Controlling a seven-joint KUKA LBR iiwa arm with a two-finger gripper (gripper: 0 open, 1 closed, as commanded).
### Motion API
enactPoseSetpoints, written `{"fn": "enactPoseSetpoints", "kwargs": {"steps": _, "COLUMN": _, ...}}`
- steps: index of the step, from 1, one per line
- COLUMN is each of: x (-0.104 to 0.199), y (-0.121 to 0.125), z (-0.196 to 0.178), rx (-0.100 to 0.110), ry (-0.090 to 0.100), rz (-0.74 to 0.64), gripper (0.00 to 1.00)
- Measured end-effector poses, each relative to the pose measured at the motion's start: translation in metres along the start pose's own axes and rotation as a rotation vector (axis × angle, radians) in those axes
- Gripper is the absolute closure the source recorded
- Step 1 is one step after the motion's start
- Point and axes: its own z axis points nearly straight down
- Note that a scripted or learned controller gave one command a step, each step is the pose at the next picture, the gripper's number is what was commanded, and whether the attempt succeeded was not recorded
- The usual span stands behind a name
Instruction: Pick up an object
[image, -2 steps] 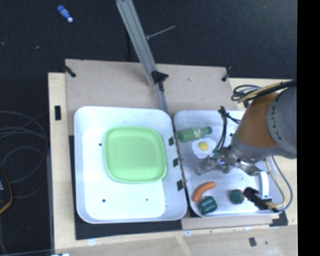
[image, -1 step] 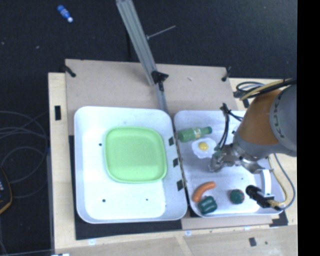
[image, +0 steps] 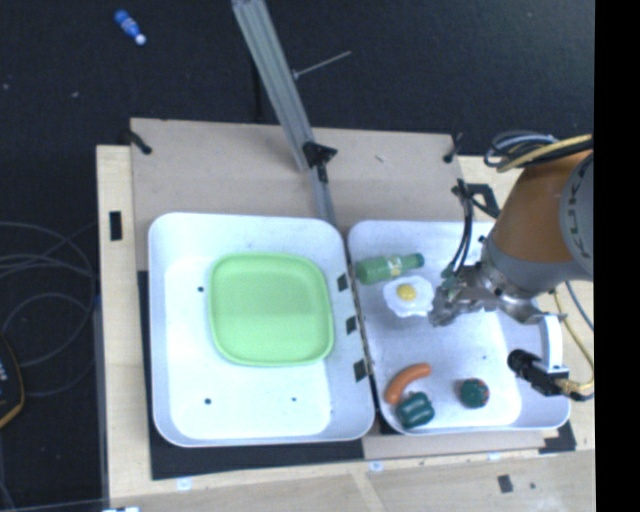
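Two-finger gripper (image: 443, 308): hanging low over the right shallow white bin (image: 505, 250), its dark tip sitting just beside the fried-egg toy; whether it is apart, together or clamped cannot be told. Nothing is showing between its tip.

Right bin contents:
- flat white fried-egg toy with yellow yolk (image: 407, 296), lying nearest the gripper, towards the bin's left side;
- green plastic bottle with a pale cap (image: 388, 267), lying on its side just above the egg;
- orange sausage-shaped toy (image: 408, 379), lying near the lower left corner;
- dark green pepper-like toy (image: 415, 409), touching the sausage's lower end;
- small round green toy (image: 474, 393), sitting apart to the right.

Left shallow white bin (image: 180, 400): holding a light green square plastic plate (image: 270, 308), lying flat.
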Motion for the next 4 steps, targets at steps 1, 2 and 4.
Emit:
{"fn": "enactPoseSetpoints", "kwargs": {"steps": 1, "x": -0.001, "y": 0.001, "z": -0.032, "rx": 0.002, "ry": 0.000, "rz": 0.000, "gripper": 1.00}}
{"fn": "enactPoseSetpoints", "kwargs": {"steps": 2, "x": 0.055, "y": 0.013, "z": -0.029, "rx": 0.005, "ry": 0.002, "rz": -0.004, "gripper": 1.00}}
{"fn": "enactPoseSetpoints", "kwargs": {"steps": 4, "x": 0.161, "y": 0.053, "z": -0.054, "rx": 0.004, "ry": 0.002, "rz": -0.003, "gripper": 1.00}}
